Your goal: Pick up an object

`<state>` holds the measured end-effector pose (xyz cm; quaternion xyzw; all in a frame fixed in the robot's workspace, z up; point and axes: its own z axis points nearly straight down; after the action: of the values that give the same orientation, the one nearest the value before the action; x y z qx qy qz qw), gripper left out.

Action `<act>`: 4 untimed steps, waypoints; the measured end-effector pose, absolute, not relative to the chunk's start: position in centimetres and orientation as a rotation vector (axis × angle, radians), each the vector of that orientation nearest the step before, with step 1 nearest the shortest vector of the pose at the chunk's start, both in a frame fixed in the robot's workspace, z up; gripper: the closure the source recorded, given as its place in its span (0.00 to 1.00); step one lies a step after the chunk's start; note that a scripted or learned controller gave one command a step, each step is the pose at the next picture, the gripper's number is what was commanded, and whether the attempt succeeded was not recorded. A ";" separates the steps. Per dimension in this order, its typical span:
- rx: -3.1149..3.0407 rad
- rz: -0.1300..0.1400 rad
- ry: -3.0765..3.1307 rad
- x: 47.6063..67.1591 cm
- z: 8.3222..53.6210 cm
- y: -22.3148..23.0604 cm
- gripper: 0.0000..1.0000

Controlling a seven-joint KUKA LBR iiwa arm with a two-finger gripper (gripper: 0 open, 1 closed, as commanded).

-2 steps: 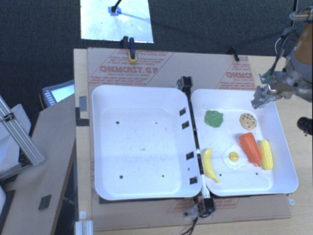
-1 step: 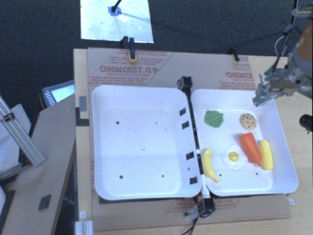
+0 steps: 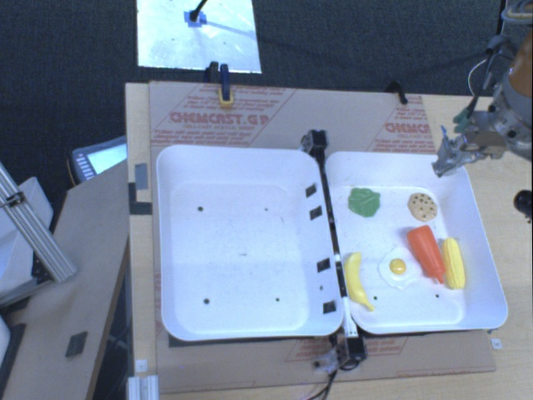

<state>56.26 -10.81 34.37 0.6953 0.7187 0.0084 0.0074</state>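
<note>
Gripper [image 3: 444,163] above the right bin's [image 3: 479,215] far right corner, green leaf [image 3: 364,201], cookie [image 3: 422,206], carrot [image 3: 425,252], corn [image 3: 454,262], fried egg [image 3: 398,269], banana [image 3: 357,280] lying in that bin, left bin [image 3: 179,190] beside it.

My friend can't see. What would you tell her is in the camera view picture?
Toy food lies in the right white bin: a green leaf, cookie, carrot, corn, fried egg and banana. The robot's gripper hovers over that bin's far corner.
</note>
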 end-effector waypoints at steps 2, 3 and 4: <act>2.157 0.033 2.257 56.4 36.5 -10.7 1.00; 2.148 0.037 2.262 56.5 37.6 -10.6 1.00; 2.139 0.041 2.266 56.6 38.7 -10.6 1.00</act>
<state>56.63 -10.59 38.72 0.6863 0.7271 0.0131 0.0124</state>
